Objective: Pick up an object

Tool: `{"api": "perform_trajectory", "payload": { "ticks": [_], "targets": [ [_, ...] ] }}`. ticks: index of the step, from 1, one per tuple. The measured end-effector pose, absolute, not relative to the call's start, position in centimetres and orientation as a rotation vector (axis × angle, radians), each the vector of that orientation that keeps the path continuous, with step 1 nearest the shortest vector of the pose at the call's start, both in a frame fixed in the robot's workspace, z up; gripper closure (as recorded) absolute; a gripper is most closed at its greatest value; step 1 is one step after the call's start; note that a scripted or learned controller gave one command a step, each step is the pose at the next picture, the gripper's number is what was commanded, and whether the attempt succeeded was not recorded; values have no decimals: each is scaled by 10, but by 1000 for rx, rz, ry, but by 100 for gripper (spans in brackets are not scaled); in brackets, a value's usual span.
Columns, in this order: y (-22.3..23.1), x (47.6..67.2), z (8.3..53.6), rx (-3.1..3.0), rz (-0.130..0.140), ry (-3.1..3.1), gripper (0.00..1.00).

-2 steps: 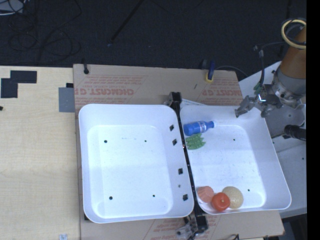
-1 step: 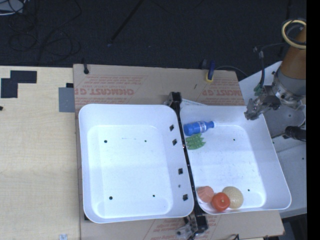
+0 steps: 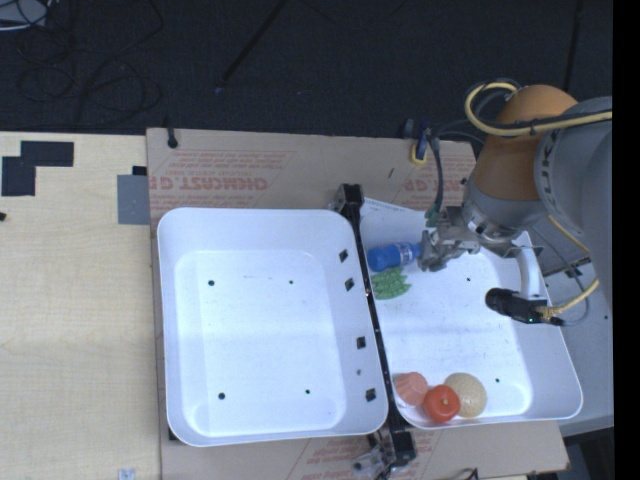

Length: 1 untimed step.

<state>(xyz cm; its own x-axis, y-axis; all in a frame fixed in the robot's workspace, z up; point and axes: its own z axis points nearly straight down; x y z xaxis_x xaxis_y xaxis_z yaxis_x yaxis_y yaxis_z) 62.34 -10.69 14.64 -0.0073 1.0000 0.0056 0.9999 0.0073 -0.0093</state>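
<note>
From my remote seat I see the claw [image 3: 432,256] low in the right bin [image 3: 520,368], at its far-left corner, hanging just beside the cap end of a blue bottle [image 3: 390,257] that lies on its side there. I cannot tell how the claw stands, spread or pressed together, since the wrist hardware covers the tips, and nothing visibly sits in it. The bottle looks like the likely target; it lies hard by the black divider [image 3: 362,308] between the bins, with a green object [image 3: 390,285] touching or just beside its near side. I judge that tight corner to be the trouble: the divider and the bin wall leave little room on one side, and the green piece could get nudged or caught along with the bottle. At the near-left corner of the same bin, well apart from the arm, sit a pink object [image 3: 409,387], a red ball [image 3: 441,403] and a tan ball [image 3: 466,393], bunched together and touching. The left bin [image 3: 200,230] lies beyond the divider, both bins resting on a cardboard sheet [image 3: 250,158] on the tabletop [image 3: 70,308].
</note>
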Motion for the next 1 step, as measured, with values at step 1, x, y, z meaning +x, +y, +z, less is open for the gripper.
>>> {"api": "perform_trajectory", "payload": {
  "ticks": [1],
  "targets": [
    [-32,605,190,-2213,0,-2226,100]
  ]
}}
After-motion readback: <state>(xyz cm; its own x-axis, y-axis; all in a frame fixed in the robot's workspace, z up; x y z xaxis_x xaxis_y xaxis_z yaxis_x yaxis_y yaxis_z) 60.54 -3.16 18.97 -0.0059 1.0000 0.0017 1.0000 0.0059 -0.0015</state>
